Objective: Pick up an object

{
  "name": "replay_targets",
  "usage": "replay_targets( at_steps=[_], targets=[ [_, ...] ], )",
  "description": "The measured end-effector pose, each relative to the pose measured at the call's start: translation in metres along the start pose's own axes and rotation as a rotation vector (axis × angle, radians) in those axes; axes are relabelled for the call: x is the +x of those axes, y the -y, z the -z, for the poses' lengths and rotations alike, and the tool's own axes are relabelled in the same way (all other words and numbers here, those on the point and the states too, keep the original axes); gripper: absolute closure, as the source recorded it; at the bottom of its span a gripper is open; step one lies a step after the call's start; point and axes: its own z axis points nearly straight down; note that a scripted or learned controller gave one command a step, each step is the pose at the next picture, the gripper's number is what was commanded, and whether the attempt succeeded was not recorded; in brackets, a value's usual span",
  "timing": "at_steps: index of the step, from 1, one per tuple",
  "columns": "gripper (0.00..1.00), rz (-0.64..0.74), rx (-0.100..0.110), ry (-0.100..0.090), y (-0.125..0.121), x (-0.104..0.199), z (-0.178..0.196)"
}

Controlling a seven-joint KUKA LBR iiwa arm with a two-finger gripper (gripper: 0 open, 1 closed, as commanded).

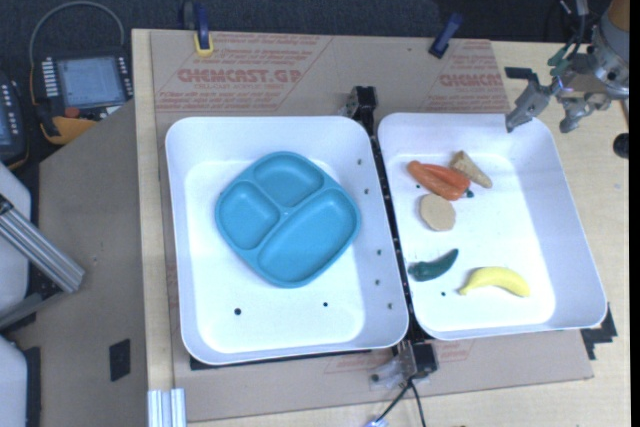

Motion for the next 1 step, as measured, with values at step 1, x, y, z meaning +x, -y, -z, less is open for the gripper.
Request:
replay_targets(
  at_steps=[1],
  targets=[
    [0.0, 0.003, -0.013, 0.003, -0.0026, 0.0007, 0.0081]
  ],
)
